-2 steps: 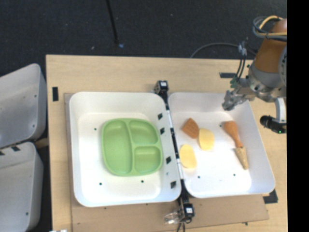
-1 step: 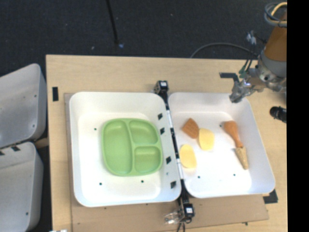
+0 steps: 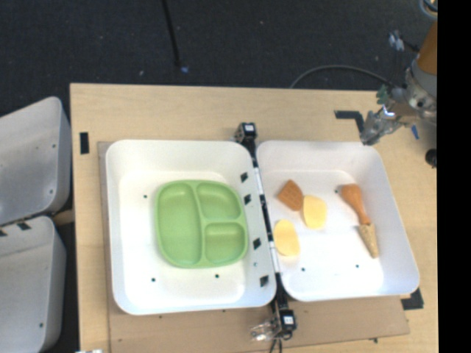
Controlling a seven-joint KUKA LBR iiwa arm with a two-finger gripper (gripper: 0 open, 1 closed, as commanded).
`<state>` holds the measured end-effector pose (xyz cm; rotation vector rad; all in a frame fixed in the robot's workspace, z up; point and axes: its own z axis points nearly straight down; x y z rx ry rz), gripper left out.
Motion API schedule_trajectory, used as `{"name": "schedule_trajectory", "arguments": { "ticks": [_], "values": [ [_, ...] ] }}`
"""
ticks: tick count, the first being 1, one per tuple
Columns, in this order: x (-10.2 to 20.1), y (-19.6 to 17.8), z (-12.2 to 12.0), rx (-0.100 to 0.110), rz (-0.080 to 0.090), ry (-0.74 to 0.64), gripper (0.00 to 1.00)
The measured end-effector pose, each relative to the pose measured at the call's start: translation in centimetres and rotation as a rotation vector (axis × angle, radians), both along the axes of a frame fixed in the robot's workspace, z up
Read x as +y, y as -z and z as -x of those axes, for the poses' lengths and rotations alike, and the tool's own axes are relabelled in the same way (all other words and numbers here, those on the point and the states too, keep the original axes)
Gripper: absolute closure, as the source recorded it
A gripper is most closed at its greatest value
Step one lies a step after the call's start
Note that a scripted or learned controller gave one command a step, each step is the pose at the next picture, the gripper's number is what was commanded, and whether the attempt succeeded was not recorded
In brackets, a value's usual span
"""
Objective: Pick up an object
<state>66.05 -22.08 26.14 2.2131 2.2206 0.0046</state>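
Observation:
The right bin (image 3: 394, 271) holds several small food-like pieces. An orange-brown wedge (image 3: 291, 194) lies near its left side, with a pale yellow slice (image 3: 315, 212) beside it and another yellow slice (image 3: 286, 238) lower down. An orange carrot-like piece (image 3: 354, 198) and a tan cone (image 3: 369, 240) lie end to end toward the right. My gripper (image 3: 374, 126) hangs at the far right, just beyond the right bin's back right corner, above the bench and apart from every piece. Nothing is seen in it.
The left bin (image 3: 118, 271) carries a green divided plate (image 3: 200, 223). A row of black clips (image 3: 259, 219) joins the two bins. A black cable (image 3: 331, 70) loops over the bench behind the right bin. Grey chair-like shapes (image 3: 29, 197) stand at the left.

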Motion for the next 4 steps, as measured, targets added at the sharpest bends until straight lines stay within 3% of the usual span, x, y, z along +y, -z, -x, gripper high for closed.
{"name": "schedule_trajectory", "arguments": {
  "ticks": [1,4],
  "values": [
    [5.1,-0.9,1.1,0.005,-0.003,-0.002,1.0],
    [19.7,0.9,3.1,0.008,-0.002,-0.001,1.0]
  ]
}}
